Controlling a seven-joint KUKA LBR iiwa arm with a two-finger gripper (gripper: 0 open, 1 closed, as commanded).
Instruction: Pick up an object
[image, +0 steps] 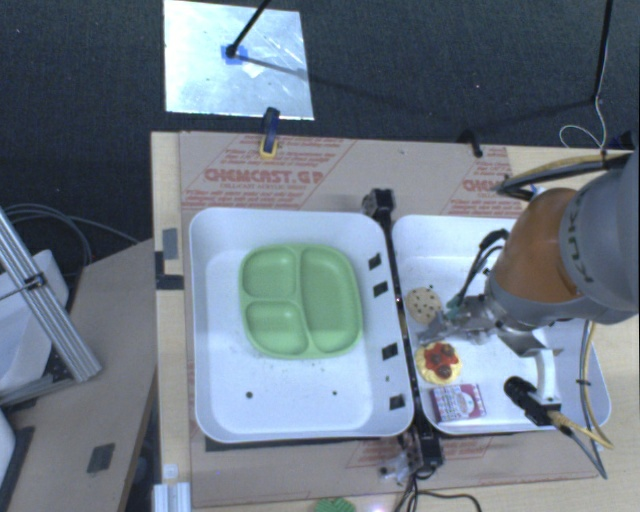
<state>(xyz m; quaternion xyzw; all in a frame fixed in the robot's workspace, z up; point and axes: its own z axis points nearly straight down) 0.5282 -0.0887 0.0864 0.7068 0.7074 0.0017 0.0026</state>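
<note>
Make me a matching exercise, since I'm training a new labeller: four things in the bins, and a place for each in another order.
Things:
1. green divided plate
2. cookie
3. pizza toy
4. pink packet

Places:
A. right bin, near front edge
B. left bin
C. right bin, beside the gripper
D. right bin, between cookie and packet

Pairs: 1-B, 2-C, 3-D, 4-A

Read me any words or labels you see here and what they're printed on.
"CHEMCAST GP": red print, upside down, on the brown protective sheet under the white bins; it repeats at the right, partly cut off.
Small red-and-white packet in the right bin: print too small to read.
</note>
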